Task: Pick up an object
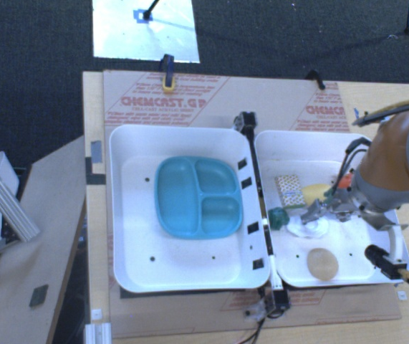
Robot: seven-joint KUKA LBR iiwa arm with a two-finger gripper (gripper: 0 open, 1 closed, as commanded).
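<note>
**Arm low in the right bin**

The left bin (129, 192) holds a blue divided plate (195, 196). In the right bin (290, 149), the gripper (314, 212) hovers over a white lid (311, 227); I cannot tell how its jaws stand. Nearby: tan disc (323, 264), patterned packet (289, 190), green piece (278, 218).

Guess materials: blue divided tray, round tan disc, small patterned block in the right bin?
Blue divided tray: likely moulded plastic, smooth, slightly glossy, uniform colour with rounded compartments.
Round tan disc: looks matte and faintly grainy, maybe wood or cork; too small to be sure.
Patterned block: speckled, dull surface, possibly sponge or printed foam; unclear at this resolution.
</note>
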